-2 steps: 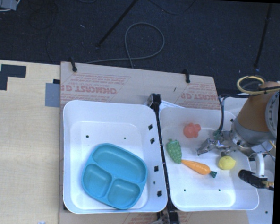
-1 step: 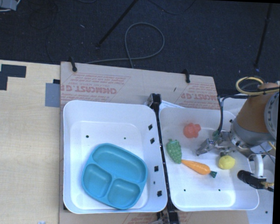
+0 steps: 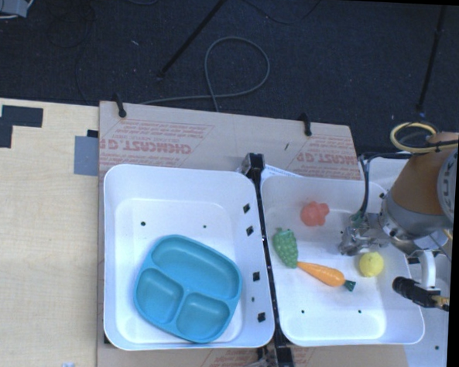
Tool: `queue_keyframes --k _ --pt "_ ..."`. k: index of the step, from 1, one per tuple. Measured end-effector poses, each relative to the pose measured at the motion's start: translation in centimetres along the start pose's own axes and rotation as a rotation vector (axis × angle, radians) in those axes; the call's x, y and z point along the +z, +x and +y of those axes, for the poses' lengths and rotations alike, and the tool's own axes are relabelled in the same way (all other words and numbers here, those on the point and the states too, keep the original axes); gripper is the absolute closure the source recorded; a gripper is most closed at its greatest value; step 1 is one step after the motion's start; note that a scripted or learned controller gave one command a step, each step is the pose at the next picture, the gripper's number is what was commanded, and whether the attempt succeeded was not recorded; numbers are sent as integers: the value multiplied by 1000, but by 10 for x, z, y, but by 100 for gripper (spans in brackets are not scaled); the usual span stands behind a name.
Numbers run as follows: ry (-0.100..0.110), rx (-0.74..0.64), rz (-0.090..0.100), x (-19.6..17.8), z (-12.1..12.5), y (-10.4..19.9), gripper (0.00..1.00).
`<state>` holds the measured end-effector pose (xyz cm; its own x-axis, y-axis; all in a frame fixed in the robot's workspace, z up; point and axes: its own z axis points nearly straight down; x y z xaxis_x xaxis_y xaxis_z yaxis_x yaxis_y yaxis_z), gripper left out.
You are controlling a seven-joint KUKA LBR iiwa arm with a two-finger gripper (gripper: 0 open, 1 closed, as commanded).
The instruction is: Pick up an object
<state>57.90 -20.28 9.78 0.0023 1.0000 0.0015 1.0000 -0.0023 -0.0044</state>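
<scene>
In the right bin point(image 3: 337, 333), the jaws point(image 3: 355, 242) hang low just beside the yellow ball point(image 3: 371, 263), their state impossible to tell, so the reach looks underway and next calls for centring over the ball before closing.

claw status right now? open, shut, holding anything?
Claw: down in the right bin, just left of the yellow fruit; open or shut cannot be told, and no object shows in its grip.
</scene>
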Motion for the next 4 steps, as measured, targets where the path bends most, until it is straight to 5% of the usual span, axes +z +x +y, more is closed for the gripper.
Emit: queue_keyframes --k 2,3,4 --pt "-6 -2 -3 -90 -2 -5 100" --pt "-5 -3 -1 -104 -2 -5 100" --pt "-2 -7 1 -108 -8 40 100"
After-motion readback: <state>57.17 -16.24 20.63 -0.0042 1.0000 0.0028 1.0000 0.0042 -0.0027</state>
